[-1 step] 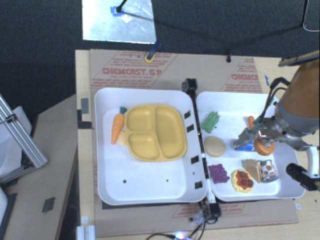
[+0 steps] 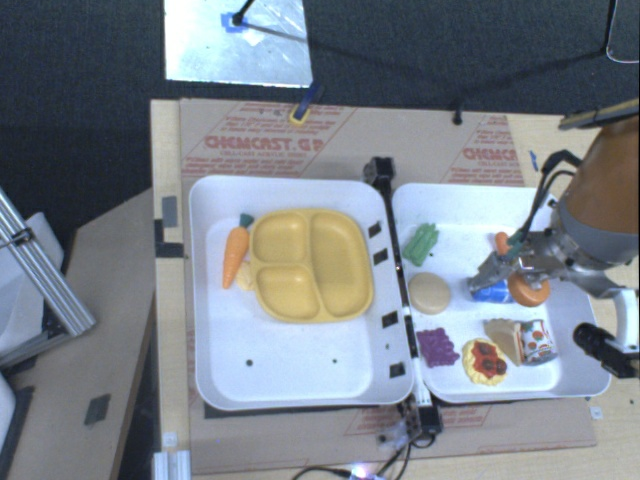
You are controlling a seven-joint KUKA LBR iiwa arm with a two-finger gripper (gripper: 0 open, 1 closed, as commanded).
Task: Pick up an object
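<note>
My gripper [image 2: 497, 271] hangs low over the middle of the right bin [image 2: 455, 203], on the grey arm with its orange band [image 2: 612, 183] coming in from the right. Directly beneath it lies a blue object [image 2: 489, 291], partly hidden by the gripper. An orange round piece [image 2: 529, 291] sits just right of the blue one. A small orange item [image 2: 501, 240] lies just behind the gripper. Nothing is visibly lifted off the bin floor.
The right bin also holds a green toy [image 2: 421, 242], a beige round disc [image 2: 431, 293], purple grapes [image 2: 437, 346], a pizza slice [image 2: 485, 361], a tan wedge [image 2: 503, 337] and a small printed carton [image 2: 537, 341]. The left bin [image 2: 290, 383] holds a yellow divided plate [image 2: 305, 265] and a carrot [image 2: 234, 254].
</note>
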